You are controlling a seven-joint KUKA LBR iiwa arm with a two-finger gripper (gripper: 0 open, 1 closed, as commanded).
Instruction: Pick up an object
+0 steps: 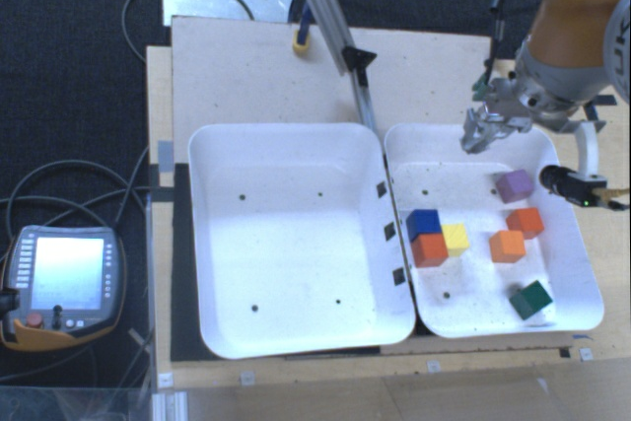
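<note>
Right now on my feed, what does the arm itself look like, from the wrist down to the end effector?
The arm is grey with a rounded orange band above the wrist. Black cables loop around its upper part. Below sits a bulky grey metal wrist housing, ending in a small silvery end effector. A black cylindrical attachment on a white bracket hangs off the side, with what looks like a small green light.

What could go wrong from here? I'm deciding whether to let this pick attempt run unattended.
The blue cube, red cube and yellow cube sit packed together, so a grab there could jam or push them aside. The hand hovers near the right bin's back rim, so a straight descent may clip it.
</note>
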